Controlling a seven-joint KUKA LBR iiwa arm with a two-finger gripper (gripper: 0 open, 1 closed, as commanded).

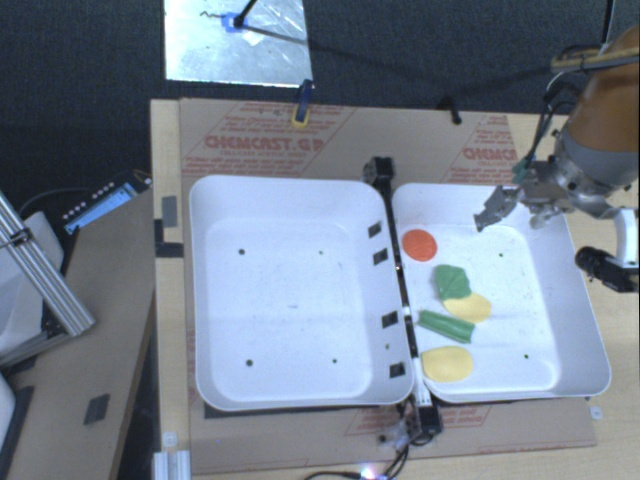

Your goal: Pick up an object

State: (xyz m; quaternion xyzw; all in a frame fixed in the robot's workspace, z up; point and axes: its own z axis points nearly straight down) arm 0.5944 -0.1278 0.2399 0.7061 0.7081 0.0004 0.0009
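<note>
Evidently the approach step: the claw (512,208) hangs over the right bin's (560,308) far edge, its fingers apart and holding nothing. Nearest lies the orange disc (419,245), so the next move calls for shifting over it and descending.

Look to three o'clock in the camera view and you see the arm (608,118); its upper casing is a rounded orange-brown band, smooth and slightly glossy; below that band you find a pale grey metallic wrist collar, ringed and cylindrical; a thin dark cable loops down the arm's nine o'clock side; a flat pale bar crosses the top of the casing at twelve o'clock; the gripper (515,206) is grey and angular, with slim darker fingers (492,214) at its tip; at five o'clock of the wrist you notice a black, stubby block-shaped part (605,266) with a white piece just above it.
</note>
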